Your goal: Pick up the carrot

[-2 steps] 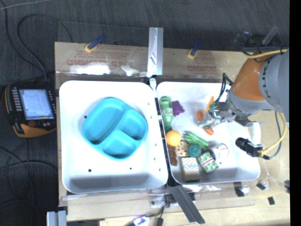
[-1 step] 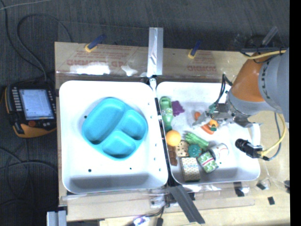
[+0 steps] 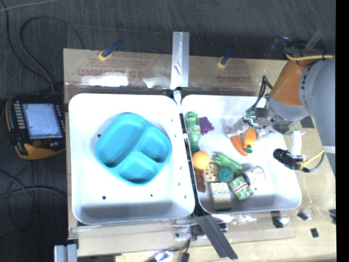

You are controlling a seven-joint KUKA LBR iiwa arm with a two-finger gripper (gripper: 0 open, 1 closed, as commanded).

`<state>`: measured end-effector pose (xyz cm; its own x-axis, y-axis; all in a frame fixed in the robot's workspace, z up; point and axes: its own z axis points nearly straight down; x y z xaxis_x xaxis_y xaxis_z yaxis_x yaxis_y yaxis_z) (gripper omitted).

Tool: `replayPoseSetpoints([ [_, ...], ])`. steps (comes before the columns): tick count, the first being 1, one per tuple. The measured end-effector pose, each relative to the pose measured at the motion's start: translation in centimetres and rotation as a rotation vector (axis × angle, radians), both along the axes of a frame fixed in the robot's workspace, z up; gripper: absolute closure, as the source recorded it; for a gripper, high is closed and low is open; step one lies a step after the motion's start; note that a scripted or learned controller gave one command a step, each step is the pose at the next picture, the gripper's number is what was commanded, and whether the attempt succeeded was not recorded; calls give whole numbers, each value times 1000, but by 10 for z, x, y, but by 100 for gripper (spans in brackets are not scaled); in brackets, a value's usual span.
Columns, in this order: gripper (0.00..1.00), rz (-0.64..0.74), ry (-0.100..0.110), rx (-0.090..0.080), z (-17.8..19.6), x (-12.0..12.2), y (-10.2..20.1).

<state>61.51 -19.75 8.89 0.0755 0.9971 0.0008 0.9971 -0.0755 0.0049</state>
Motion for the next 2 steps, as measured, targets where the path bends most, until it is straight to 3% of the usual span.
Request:
replayPoseSetpoints([
  [1,100,3,-3,-4,10,1,0],
  [2,100,-85,10,-3,145,-8,21],
])
